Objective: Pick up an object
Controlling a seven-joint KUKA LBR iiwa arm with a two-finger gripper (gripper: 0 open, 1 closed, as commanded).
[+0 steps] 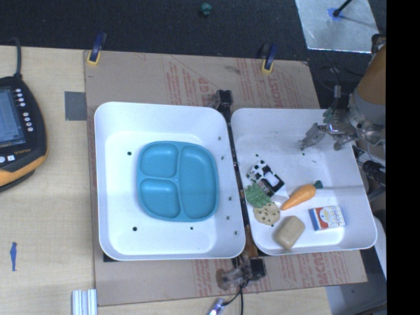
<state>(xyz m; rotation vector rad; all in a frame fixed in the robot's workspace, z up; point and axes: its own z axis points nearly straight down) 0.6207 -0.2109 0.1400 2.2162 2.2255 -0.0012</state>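
white right bin: my hand hangs empty, fingers apart, well off the crowded carrot, cookie and box; descent here likely grabs nothing.

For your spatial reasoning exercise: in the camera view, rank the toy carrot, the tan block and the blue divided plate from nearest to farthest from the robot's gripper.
Measured from the gripper, at the right bin's upper right:
1. Toy carrot, mid right bin, below the gripper.
2. Tan block, at that bin's lower edge.
3. Blue divided plate, in the left bin.
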